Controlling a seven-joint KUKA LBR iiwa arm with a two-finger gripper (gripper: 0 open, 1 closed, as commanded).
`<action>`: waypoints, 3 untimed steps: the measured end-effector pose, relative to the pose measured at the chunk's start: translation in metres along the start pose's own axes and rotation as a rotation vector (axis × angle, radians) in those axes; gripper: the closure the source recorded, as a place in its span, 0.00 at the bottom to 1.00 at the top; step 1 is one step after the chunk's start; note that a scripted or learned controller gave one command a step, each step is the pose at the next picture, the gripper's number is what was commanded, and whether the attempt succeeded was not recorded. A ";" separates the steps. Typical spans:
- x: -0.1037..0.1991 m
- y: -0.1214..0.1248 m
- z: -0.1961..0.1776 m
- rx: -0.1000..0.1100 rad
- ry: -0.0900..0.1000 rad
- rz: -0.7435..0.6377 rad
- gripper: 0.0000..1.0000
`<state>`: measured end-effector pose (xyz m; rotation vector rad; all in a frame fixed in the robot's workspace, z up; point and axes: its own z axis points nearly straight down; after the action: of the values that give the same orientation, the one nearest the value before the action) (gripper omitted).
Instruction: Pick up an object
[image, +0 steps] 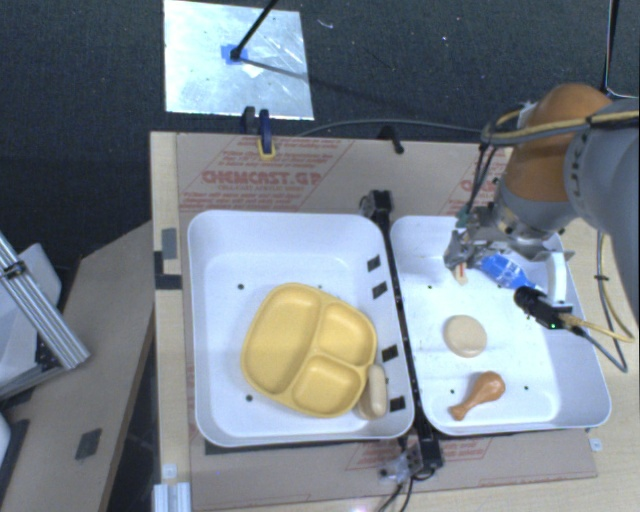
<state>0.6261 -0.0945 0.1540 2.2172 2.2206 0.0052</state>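
Observation:
My gripper hangs low over the far part of the right bin, near its left wall. A blue and white object lies just to the gripper's right, partly under the wrist; I cannot tell whether the two touch. A round beige disc lies in the middle of the right bin, in front of the gripper. A brown toy drumstick rests nearer the front edge.
The left bin holds a yellow divided plate, with a small beige oblong piece against its front right edge. A black divider runs between the bins. The arm reaches in from the upper right.

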 end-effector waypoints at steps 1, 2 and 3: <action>0.001 0.009 -0.047 -0.002 0.000 -0.003 1.00; 0.001 0.010 -0.093 -0.001 0.000 -0.004 1.00; 0.047 0.010 -0.097 0.002 0.001 -0.007 1.00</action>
<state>0.6359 -0.0471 0.2509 2.2113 2.2297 0.0040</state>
